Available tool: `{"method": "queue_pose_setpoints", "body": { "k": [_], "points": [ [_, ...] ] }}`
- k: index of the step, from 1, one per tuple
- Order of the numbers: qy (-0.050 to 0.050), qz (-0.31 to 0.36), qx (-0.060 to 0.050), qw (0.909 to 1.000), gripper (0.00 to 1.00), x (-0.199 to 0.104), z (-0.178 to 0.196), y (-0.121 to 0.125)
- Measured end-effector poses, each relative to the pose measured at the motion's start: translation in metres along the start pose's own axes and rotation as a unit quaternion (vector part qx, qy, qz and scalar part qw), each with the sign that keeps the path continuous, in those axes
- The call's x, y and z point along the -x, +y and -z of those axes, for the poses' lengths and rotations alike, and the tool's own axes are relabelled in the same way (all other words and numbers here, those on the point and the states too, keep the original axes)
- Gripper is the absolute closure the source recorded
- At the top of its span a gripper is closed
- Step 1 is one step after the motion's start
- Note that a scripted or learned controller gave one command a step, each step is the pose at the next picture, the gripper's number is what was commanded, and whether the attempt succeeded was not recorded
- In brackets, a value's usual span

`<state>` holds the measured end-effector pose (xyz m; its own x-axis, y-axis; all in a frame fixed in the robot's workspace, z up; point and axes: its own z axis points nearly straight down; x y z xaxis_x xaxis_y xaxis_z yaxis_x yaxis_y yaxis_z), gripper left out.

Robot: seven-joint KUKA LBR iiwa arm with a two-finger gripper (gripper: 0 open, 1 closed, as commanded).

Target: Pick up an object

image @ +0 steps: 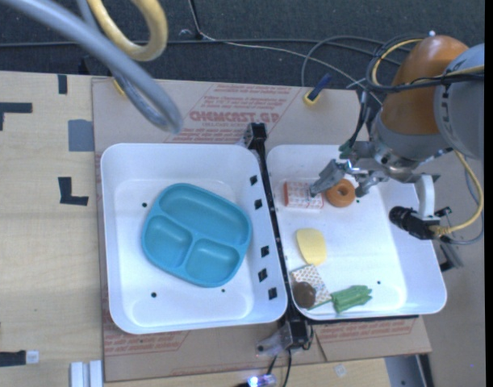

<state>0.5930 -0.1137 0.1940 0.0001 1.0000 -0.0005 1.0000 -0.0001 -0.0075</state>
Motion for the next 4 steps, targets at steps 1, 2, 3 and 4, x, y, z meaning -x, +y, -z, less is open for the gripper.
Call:
{"method": "queue_pose_setpoints", "body": {
  "k": [1,2,3,4],
  "points": [
    [0.0,0.0,0.001,1.0,0.0,-0.002,-0.044,-0.003],
    [0.0,0.001,0.0,1.0,0.0,-0.006,-0.098,-0.002],
    [0.0,0.002,0.002,1.0,1.0,-0.007,-0.085,-0.001],
    [0.0,0.001,0.005,1.0,1.0,-0.011,-0.042,0.001]
  ]
}}
